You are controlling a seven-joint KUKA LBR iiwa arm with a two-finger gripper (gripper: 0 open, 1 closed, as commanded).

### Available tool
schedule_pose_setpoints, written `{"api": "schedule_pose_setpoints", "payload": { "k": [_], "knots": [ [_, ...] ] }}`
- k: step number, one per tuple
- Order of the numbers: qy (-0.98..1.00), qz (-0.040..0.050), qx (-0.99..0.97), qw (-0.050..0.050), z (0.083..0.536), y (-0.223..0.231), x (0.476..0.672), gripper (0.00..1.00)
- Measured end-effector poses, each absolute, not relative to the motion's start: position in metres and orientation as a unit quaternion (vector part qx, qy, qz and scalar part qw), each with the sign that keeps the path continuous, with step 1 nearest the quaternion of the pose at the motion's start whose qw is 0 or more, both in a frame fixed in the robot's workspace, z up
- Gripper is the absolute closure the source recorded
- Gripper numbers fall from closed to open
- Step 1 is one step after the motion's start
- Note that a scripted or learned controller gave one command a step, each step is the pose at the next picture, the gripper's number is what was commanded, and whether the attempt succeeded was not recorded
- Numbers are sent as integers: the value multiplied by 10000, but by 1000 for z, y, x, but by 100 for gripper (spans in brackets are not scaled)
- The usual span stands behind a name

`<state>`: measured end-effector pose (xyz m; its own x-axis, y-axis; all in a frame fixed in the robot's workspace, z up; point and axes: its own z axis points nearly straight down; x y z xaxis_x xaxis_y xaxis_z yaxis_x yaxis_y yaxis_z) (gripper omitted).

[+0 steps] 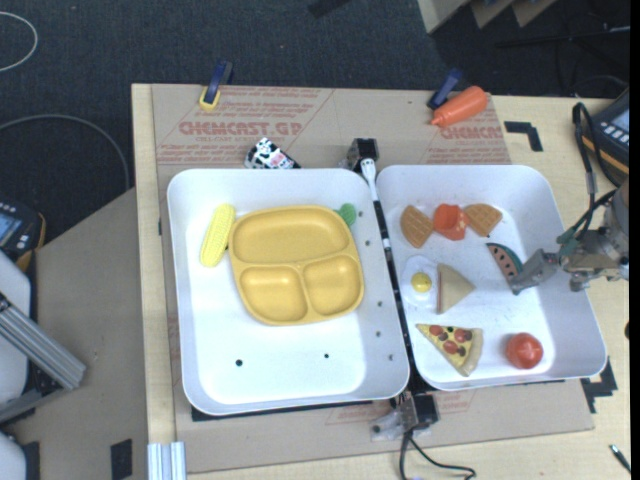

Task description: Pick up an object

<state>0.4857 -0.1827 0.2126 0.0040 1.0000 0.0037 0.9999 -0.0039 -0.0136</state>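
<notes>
Gripper low over the right bin, reaching in from the right edge, tip just below and right of the toy watermelon slice. Contact with the slice impossible to judge. Jaw opening impossible to make out from this angle; nothing seen held.

Around the watermelon slice, inside the same bin:
- just up and left, a piece of toast, then a red toy food piece and a brown bread-like piece in a row further left
- left and slightly lower, a tan wedge touching a fried egg
- below and left, a pizza slice
- straight below, near the front wall, a tomato

Well left of the watermelon slice, in the left bin: a yellow divided plate, with a corn cob along its far side and a small green piece at its upper right corner.

Above the watermelon slice, outside the bins on the board: a carrot. Far up and left, a black-and-white cow-patterned toy.
</notes>
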Motion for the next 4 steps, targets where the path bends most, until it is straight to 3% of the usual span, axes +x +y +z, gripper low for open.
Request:
{"api": "schedule_pose_setpoints", "payload": {
  "k": [1, 4],
  "knots": [
    [-7071, 1, -7071, 3, 219, -182, 489, 0],
    [-7065, 8, -7077, 28, 82, -181, 484, 0]
  ]
}}
